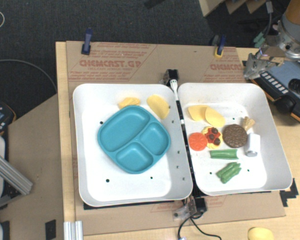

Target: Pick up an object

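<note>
My gripper [253, 65] hangs at the upper right, above the cardboard just beyond the far right corner of the right bin [270, 184], with no object near it. That bin holds toy food: two yellow slices [206, 114], an orange-red round slice [198, 141], a small red and yellow piece [212, 135], a brown patty [234, 135], a white cylinder [253, 145], a green bean [223, 154] and a green pod bundle [228, 172]. In the left bin [90, 184] lies a blue divided plate [134, 139] with two yellow pieces [158, 105] behind it.
Both bins rest on a cardboard sheet [115, 59] held by a blue clamp [86, 41] and a second clamp [220, 46] at the back. A black cable bracket [171, 76] sits between the bins. A yellow object [260, 233] lies off the bench at the front right.
</note>
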`<state>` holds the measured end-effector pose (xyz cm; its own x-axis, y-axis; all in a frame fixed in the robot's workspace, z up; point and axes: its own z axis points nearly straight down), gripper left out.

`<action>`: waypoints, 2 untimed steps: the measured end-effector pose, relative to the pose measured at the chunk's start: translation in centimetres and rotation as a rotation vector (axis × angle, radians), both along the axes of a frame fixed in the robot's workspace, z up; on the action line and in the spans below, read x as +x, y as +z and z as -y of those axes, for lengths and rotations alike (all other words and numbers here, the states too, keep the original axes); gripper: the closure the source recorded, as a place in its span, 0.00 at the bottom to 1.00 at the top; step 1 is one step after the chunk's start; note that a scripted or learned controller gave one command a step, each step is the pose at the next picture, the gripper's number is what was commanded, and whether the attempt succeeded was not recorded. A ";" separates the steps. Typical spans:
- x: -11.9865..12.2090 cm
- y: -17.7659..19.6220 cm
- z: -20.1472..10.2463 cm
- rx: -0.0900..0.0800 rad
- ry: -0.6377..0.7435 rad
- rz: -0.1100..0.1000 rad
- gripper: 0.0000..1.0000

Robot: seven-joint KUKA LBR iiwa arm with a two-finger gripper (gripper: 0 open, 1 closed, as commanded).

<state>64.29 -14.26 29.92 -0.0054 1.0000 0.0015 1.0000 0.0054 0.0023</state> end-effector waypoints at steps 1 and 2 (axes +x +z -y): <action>2.3 -1.7 6.7 -0.005 -0.008 0.004 1.00; 0.1 2.6 4.5 -0.003 -0.004 0.005 1.00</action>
